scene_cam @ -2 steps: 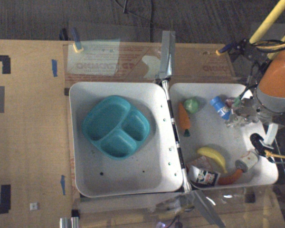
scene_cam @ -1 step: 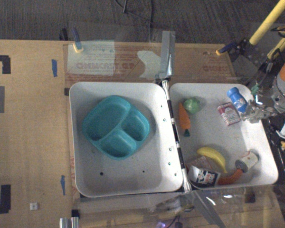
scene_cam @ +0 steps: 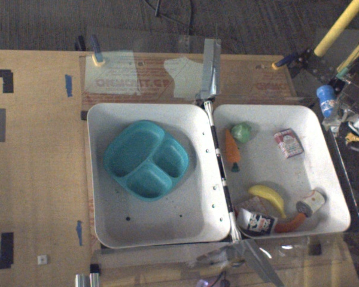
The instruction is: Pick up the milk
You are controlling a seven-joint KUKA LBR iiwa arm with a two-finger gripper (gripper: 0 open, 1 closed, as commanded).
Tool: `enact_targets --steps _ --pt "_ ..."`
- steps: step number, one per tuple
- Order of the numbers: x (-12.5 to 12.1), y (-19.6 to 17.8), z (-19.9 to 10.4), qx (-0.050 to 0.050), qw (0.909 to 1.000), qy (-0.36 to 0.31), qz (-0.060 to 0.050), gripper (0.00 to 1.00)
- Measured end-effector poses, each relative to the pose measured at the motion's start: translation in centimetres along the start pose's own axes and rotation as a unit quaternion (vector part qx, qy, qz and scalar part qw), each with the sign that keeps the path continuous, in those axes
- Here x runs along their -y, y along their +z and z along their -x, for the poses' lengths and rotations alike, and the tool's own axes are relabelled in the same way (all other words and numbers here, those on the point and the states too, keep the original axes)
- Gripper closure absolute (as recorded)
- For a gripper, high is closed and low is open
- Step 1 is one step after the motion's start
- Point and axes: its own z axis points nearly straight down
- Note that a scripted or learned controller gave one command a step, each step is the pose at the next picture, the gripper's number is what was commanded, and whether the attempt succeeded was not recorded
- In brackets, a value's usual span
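Right bin (scene_cam: 332, 178), near corner: dark labelled container (scene_cam: 260, 222) lying on its side (label too blurred to read), touching a reddish curved piece (scene_cam: 294, 221) whose kind is hard to tell. Just behind: banana (scene_cam: 268, 197) and a small grey-and-white cylinder (scene_cam: 312, 202).

Left bin (scene_cam: 102, 220): teal divided plate (scene_cam: 146, 159).

Right bin, farther back: carrot (scene_cam: 231, 150) along the dividing wall, with a green lump (scene_cam: 242, 132) at its tip.

Milk (scene_cam: 288, 143): small red-and-white carton, lying flat on the bin floor towards the far right, well apart from the other things. It is probably light and stiff-walled, though it may dent. Its smooth faces could slip, so take it across the two long sides.

Beyond, on the bench (scene_cam: 36, 160): clear sheets over printed cardboard (scene_cam: 143, 84) (glare hides the lettering).
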Motion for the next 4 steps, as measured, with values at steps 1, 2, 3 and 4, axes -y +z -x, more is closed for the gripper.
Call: enact_targets --steps 1,2,3,4 --pt "-0.5 -3.1 0.0 0.0 0.9978 -0.066 0.001 1.0" --pt "-0.5 -4.1 -0.2 0.001 0.9977 -0.068 0.002 1.0" --pt "0.3 -16.3 -2.7 0.0 0.983 -0.184 0.001 1.0" --pt "0.8 -6.7 -11.5 0.0 0.9728 -0.232 0.0 1.0"
